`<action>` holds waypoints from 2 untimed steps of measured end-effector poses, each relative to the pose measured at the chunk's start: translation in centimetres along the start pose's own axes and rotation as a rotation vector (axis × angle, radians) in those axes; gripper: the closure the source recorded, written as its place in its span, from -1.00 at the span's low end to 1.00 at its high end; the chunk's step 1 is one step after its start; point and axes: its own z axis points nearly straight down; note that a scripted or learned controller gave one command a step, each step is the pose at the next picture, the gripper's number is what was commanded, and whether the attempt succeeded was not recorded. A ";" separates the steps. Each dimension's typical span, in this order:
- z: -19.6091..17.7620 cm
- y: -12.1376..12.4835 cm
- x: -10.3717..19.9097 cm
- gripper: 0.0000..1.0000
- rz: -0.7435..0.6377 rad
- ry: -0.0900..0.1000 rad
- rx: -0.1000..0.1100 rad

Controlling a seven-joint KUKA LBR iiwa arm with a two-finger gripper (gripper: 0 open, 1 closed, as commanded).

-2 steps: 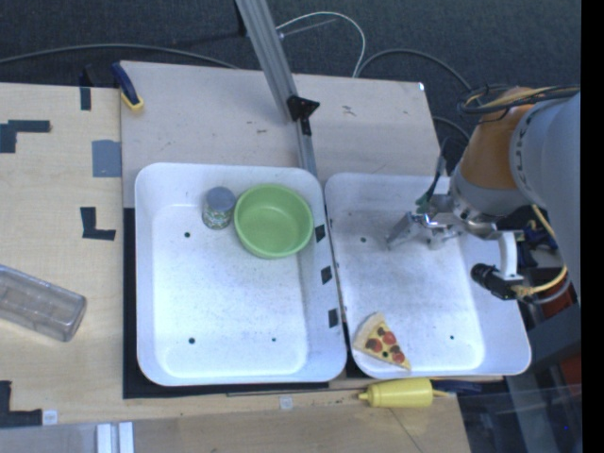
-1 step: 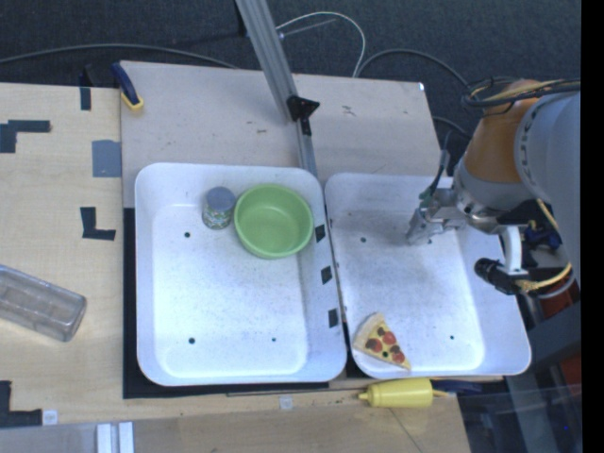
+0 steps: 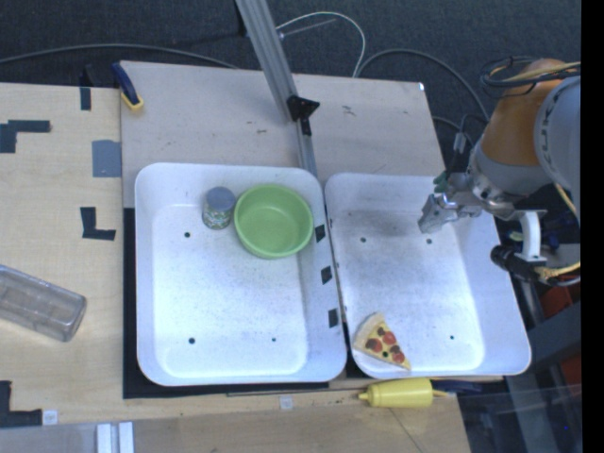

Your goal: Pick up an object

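1. The arm (image 3: 533, 125) reaches in from the right, its orange band above the grey wrist, over the upper right part of the right bin (image 3: 491, 333).
2. The gripper (image 3: 436, 213) hangs over that bin's upper half, near the back wall. I cannot tell from here whether the claw is spread or pressed together, and I see nothing in it.
3. A toy pizza slice (image 3: 380, 340) lies in the right bin at its lower left corner, close to the wall shared with the other bin and well apart from the gripper.
4. A green bowl (image 3: 274, 220) sits upright in the left bin (image 3: 226, 347), toward its upper right corner.
5. A small grey can (image 3: 218, 207) stands just beside the bowl on its left, touching it or nearly so.
6. A yellow bottle (image 3: 396, 394) lies on its side on the bench just in front of the right bin, below the pizza slice.
7. A clear plastic box (image 3: 38, 303) lies on the wooden table at far left, well apart from both bins.
8. A metal pole (image 3: 272, 50) slants down from the top to the gap between the bins.
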 end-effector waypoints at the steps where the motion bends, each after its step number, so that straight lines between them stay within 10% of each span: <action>1: -4.4 -0.2 -0.5 1.00 0.000 -0.001 -0.001; 2: -9.4 -0.9 -1.0 1.00 0.000 -0.001 -0.002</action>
